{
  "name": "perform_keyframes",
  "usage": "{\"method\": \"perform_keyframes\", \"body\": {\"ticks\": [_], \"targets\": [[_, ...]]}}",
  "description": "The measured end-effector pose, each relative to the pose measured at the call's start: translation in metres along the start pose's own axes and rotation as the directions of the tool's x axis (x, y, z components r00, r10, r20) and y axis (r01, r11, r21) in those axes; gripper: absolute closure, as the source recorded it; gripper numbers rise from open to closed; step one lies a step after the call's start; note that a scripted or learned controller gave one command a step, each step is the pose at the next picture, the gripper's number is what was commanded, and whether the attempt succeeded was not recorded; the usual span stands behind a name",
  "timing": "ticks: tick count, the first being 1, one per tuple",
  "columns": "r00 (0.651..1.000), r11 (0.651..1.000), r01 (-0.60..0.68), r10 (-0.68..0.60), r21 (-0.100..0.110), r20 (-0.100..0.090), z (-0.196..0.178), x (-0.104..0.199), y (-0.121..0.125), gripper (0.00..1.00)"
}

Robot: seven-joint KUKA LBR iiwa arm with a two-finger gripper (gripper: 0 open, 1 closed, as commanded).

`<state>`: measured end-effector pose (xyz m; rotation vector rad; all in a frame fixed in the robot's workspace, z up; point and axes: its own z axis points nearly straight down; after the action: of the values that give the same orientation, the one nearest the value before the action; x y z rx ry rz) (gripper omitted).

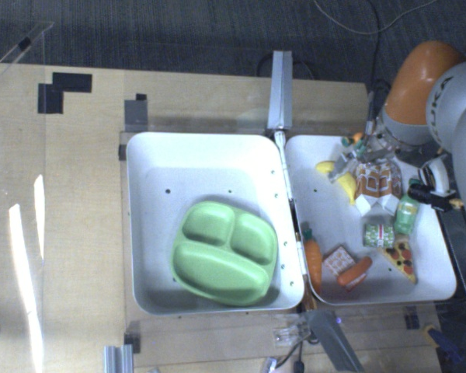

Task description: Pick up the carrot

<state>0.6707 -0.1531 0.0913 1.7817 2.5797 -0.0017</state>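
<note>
The carrot (314,261) lies beside a sausage (355,271) and cracker (336,259); jaws' state cannot be told.

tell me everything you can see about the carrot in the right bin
The carrot is a small orange toy, smooth and plastic-looking, with a dark green stub at its top end. It lies flat on the floor of the right bin, close along the bin's left wall near the front corner, its length running roughly front to back, green end toward the back. Its front right side sits close to a pink-and-white block; contact cannot be told. It lies free.
</note>
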Motion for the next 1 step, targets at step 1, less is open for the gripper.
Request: {"method": "perform_keyframes", "body": {"ticks": [1], "targets": [[0.983, 0.983, -0.182, 0.182, 0.012, -0.018, 0.0067, -0.0422, -0.0172, 0.00]]}}
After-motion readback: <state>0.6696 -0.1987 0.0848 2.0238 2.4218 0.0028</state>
